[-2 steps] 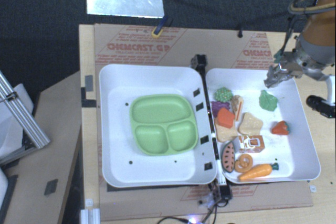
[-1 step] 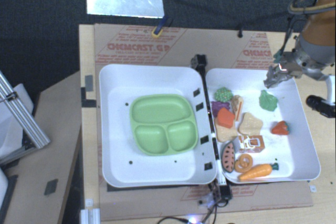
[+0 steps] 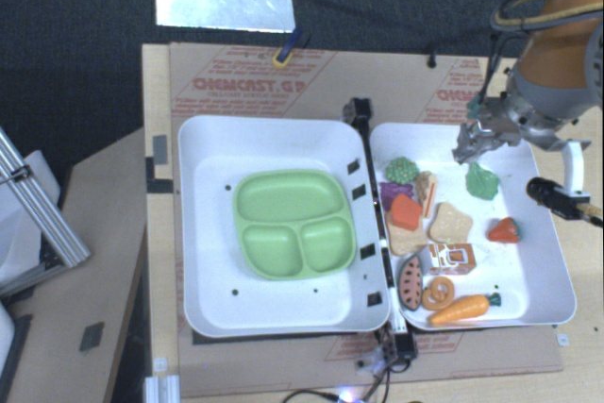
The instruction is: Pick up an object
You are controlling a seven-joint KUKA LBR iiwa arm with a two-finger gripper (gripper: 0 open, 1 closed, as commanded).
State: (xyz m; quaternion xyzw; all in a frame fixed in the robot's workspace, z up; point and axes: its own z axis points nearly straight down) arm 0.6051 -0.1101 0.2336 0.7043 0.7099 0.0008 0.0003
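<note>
Pincer [image 3: 469,146]: hangs low over the far part of the right bin [image 3: 543,231]; too small and dark to tell how far open it is, and nothing is visibly between its tips.
Nearest thing: green leafy toy [image 3: 482,181], just near of the pincer, apart from the rest.
Other candidates: strawberry [image 3: 504,229] to the right; bread slice [image 3: 450,224], broccoli [image 3: 401,170] and an orange-red wedge [image 3: 406,211] packed to the left; carrot [image 3: 461,308] and pretzel [image 3: 437,293] along the near wall.
Left bin [image 3: 203,156]: holds a green divided tray [image 3: 290,224].
Risk, aim: pincer sits a little far of the leafy toy, so a straight descent may close on bare floor.
Risk, shape: the toy looks low and lumpy; tips may slide off or nudge it.
Risk, clutter: a try at the left cluster may catch two pieces.
</note>
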